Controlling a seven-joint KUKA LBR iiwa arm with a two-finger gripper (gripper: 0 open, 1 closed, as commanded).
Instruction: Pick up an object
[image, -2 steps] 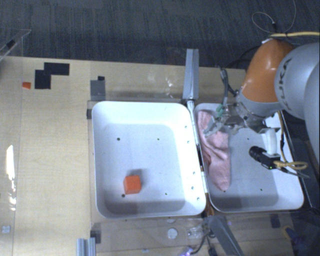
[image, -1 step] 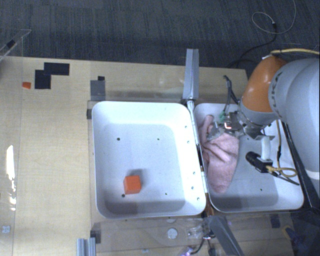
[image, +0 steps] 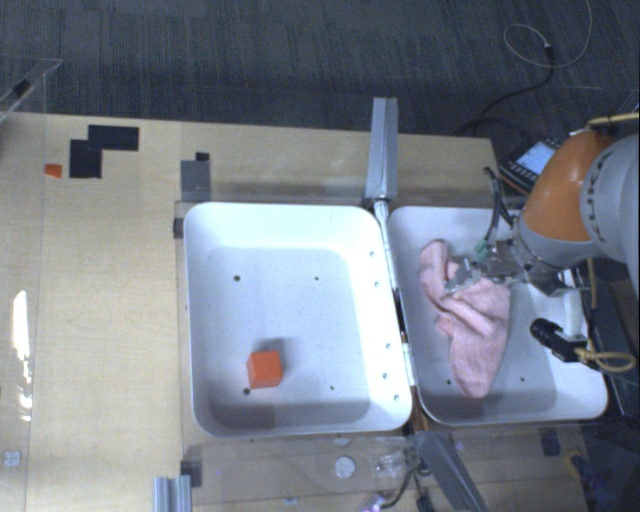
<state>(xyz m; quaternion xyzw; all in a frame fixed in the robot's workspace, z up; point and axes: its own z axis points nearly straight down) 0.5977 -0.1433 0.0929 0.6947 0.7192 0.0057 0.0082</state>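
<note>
A crumpled pink cloth (image: 468, 322) lies in the right bin (image: 570, 400), stretching from its upper left toward the front middle. My gripper (image: 470, 272) reaches in from the right and sits low on the cloth's upper part, touching it where the fabric bunches up. A small orange cube (image: 265, 369) rests alone on the floor of the left bin (image: 210, 260), near the front left, far from the gripper.
The raised rims between the two bins meet at a grey metal post (image: 383, 150). Black blocks (image: 100, 148) and a tiny orange piece (image: 53, 171) lie on the wooden bench at the far left. Cables run behind the right bin.
</note>
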